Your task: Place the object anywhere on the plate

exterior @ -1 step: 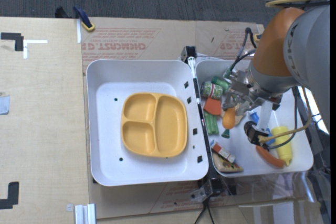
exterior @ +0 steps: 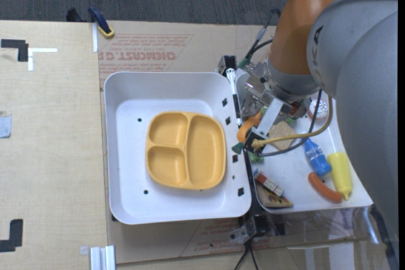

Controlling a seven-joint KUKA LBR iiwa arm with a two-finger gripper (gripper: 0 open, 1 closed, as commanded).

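A yellow plate (exterior: 186, 150) with three compartments lies in the middle of the left white bin (exterior: 120, 136), and nothing rests on it. My gripper (exterior: 254, 112) is low over the left side of the right bin (exterior: 297, 196), just past the wall shared by the two bins. A small orange object (exterior: 245, 129) sits right beside the gripper at that wall. I cannot tell whether the gripper is touching it. The wrist covers much of the bin's far part.
The right bin also holds a blue bottle (exterior: 317, 159), a yellow bottle (exterior: 342, 174), a red sausage (exterior: 325, 188), a tan flat slice (exterior: 283, 134), a small dark bar (exterior: 268, 183) and a brown wedge (exterior: 276, 201). Cardboard (exterior: 145, 50) lies under the bins.
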